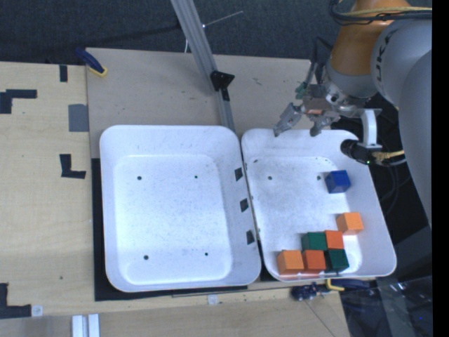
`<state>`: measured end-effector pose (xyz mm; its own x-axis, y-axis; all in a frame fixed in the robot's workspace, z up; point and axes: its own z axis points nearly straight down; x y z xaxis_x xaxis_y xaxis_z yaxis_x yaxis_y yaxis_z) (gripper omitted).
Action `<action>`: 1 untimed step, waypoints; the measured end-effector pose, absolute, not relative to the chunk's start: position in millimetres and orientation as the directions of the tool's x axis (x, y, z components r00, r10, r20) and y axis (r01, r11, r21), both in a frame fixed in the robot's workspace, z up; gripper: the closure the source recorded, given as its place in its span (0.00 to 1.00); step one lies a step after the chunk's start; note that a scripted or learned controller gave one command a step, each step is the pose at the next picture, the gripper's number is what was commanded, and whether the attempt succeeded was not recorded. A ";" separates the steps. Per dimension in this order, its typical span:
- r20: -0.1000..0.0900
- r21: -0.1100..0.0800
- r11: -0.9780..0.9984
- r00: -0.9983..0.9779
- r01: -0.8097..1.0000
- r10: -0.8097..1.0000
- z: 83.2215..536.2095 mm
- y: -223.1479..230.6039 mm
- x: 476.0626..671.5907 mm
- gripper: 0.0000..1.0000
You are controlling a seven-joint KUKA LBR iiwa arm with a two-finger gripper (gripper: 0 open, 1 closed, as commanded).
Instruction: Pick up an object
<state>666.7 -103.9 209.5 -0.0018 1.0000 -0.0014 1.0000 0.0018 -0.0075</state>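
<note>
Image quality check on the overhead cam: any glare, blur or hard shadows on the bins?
Camera view: soft, even light; the white bins look bright but keep their speckle. Blue block and the orange and green blocks are sharp enough. The gripper is slightly soft. Shadows faint.

Blocks (319,251) crowd the right bin's (280,188) near corner; a blue cube (337,181) stands alone with room around.

A blue cube (337,181) sits alone in the right-hand bin (280,188), toward the right of the frame at mid-height. Below it, near the bin's right rim, lies a single orange cube (349,222). In the lower right corner is a tight cluster: two green cubes (314,241) (338,259) and three orange ones (290,260) (314,260) (334,240), touching one another.
</note>
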 end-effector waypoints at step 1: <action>-0.002 -0.006 0.002 -0.002 1.000 1.000 165.5 -105.4 665.4 0.00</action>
